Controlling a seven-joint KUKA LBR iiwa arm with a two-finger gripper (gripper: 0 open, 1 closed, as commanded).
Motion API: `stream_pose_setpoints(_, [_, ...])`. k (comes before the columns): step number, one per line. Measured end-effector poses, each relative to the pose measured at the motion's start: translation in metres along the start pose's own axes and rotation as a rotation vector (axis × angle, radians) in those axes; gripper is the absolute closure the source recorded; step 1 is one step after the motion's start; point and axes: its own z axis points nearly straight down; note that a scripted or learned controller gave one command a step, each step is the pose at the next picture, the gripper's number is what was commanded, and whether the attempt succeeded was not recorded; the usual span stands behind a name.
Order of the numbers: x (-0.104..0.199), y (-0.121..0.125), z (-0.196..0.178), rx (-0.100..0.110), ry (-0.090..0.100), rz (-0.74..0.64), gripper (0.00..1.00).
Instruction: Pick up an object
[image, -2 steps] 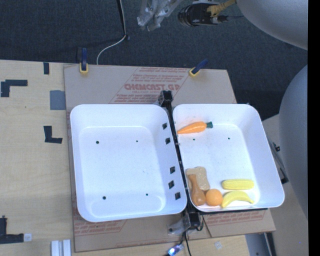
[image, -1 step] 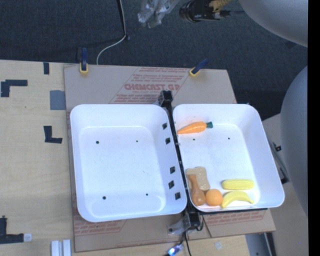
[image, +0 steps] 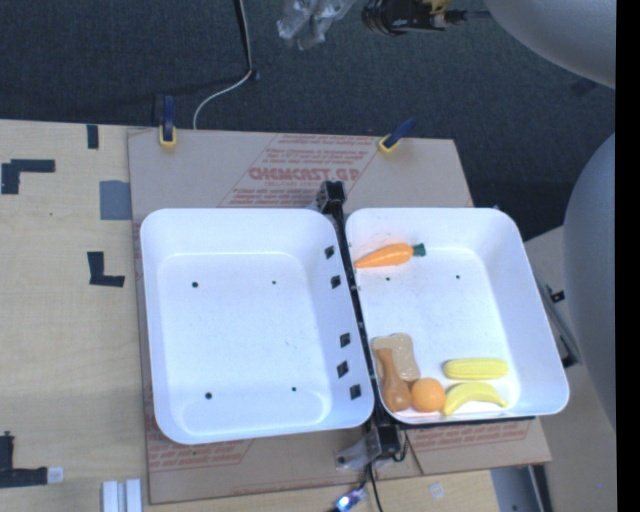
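The right bin (image: 500, 290) holds several toy foods. An orange carrot (image: 383, 256) with a green top lies near its far left corner. At the near edge sit a tan bread slice (image: 399, 352), a brown piece (image: 393, 386), a round orange (image: 428, 396), a yellow corn cob (image: 475, 369) and a banana (image: 473, 398). My gripper (image: 308, 20) hangs blurred high at the top of the view, beyond the bench and far from both bins, with nothing seen in it.
The left bin (image: 240, 330) lies beside the right one, joined by a black clip strip (image: 345, 300). Both rest on a cardboard sheet (image: 300, 170) held by two clamps. The grey arm (image: 600, 200) fills the right edge. A white cable (image: 225, 85) runs at the back.
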Motion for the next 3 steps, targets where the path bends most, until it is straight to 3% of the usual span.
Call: stream_pose_setpoints(3, [0.003, 0.000, -0.029, -0.006, -0.002, -0.002, 1.00])
